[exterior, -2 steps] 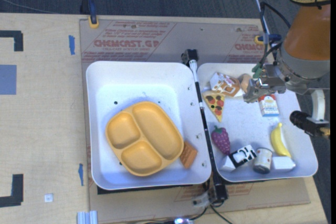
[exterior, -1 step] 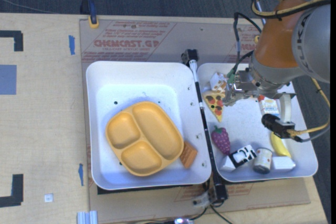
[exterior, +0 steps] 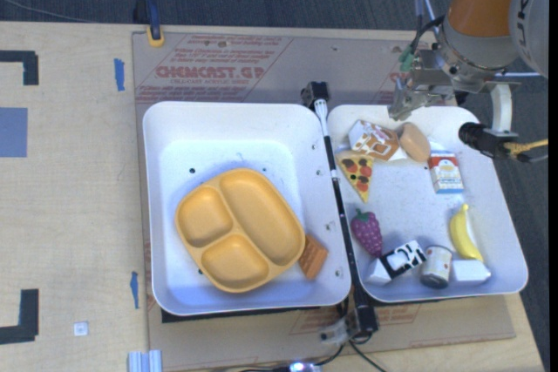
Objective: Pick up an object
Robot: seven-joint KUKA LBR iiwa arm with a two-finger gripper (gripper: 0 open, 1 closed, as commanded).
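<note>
The gripper (exterior: 403,107) is hovering at the right bin's (exterior: 510,261) far rim, holding nothing; its spread I cannot tell. Just below the fingertips the bread roll (exterior: 415,141) is lying: descending straight, centred, looks wisest.

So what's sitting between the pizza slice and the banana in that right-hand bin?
In the camera view, bare white bin floor lies between the pizza slice and the banana; the small carton sits above that line.
</note>
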